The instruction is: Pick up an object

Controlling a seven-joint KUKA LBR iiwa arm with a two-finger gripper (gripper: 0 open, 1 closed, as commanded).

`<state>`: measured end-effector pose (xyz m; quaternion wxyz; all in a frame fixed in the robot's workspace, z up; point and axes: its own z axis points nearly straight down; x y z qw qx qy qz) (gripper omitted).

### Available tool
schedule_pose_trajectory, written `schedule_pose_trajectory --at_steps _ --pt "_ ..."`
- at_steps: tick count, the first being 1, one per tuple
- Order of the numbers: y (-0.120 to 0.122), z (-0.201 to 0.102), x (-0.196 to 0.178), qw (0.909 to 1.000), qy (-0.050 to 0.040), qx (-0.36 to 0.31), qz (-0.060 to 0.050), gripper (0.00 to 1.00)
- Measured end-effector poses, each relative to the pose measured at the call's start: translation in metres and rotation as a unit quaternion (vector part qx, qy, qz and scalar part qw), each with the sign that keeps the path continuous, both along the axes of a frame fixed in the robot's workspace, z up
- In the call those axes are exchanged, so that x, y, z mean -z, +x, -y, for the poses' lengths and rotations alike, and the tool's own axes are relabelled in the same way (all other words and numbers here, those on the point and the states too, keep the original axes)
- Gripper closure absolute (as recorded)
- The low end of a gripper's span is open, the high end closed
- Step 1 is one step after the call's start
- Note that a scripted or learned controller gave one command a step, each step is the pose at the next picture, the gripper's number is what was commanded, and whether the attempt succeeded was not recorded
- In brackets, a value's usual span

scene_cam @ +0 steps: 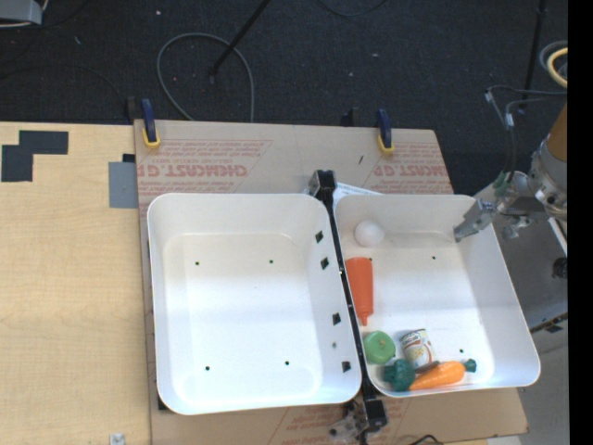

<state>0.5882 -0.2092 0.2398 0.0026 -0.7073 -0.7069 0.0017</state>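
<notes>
Counter (65, 276) at far left, pale wood, carrying cardboard clamped at its back edge. Left bin (176, 248) next, white, nothing pickable seen inside. Right bin (505, 295) holding all candidates: white ball (369, 234) near back-left corner, orange block (359, 288) lying against left wall with long axis running front-to-back, then front cluster of green round piece (378, 346), small can (417, 348), dark green lump (399, 375) and carrot (437, 375), carrot's long axis roughly left-right along front wall. Tool (474, 219) at right bin's back-right rim, reaching in from right, carrying nothing visible; can't tell if clenched or released, too small and angled. Key relation: everything lies left of tool, ball nearest and almost straight left along back wall, block left and slightly forward, cluster well forward and left. Likely still pre-grasp, no contact with any object. Best bet probably ball or block, both standing apart from neighbours; block tight to wall, so grip across its short width looks awkward. Cluster items touching or just beside each other, risk of nudging several at once.
</notes>
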Motion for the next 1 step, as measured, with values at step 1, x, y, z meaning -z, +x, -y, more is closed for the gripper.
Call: schedule_pose_trajectory --at_steps 1 --pt "0.0011 0.0001 -0.0031 1.0 -0.0006 0.0 0.003 0.0"
